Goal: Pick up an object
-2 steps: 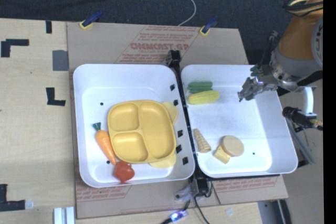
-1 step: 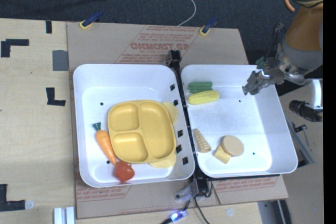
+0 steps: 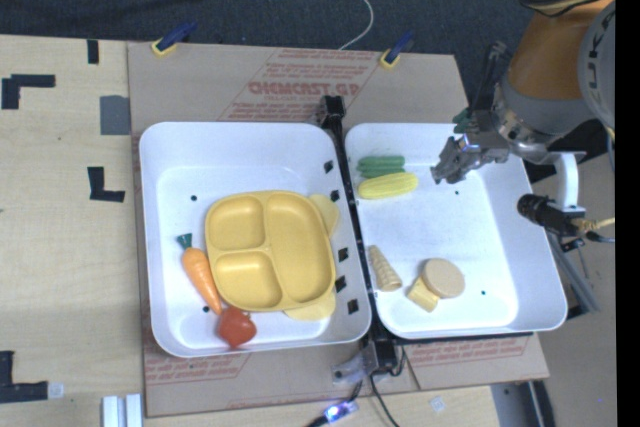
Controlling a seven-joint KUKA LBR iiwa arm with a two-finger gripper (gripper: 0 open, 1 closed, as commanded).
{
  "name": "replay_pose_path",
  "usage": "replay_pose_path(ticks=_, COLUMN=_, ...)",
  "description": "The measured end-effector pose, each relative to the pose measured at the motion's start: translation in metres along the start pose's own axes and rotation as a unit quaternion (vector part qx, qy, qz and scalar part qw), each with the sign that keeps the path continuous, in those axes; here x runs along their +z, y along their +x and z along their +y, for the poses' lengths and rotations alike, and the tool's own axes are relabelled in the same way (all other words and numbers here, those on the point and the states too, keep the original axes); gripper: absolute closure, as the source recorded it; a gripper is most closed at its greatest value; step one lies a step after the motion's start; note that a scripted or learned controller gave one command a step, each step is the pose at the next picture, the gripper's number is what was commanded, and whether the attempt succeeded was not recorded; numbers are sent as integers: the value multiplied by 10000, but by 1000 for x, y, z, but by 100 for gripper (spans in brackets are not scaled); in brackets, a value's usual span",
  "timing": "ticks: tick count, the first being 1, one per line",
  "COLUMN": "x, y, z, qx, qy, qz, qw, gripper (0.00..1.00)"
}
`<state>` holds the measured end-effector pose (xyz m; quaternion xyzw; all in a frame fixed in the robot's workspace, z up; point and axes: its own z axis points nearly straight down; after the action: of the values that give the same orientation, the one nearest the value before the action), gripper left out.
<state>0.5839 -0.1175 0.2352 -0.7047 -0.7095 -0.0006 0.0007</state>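
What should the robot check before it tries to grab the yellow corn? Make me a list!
1. Corn easy to see in the right bin: ok, nothing lies on top of it.
2. Room around the corn: not ok, the green veggie lies right against its far side.
3. Claw above the right bin: ok, it hangs over the far part, off to the corn's right.
4. Claw open wide enough: cannot tell, too small and dark to make out.
5. Claw carrying nothing: cannot tell.
6. Path from claw to corn: ok, just bare bin floor between them; the cone and the round tan piece sit nearer the front.
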Motion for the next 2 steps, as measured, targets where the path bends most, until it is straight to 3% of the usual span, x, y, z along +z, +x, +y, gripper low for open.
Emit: replay_pose_path(ticks=2, x=-2, y=113, z=-24, qx=-1, qy=14, qz=2, qw=10000, gripper=100)
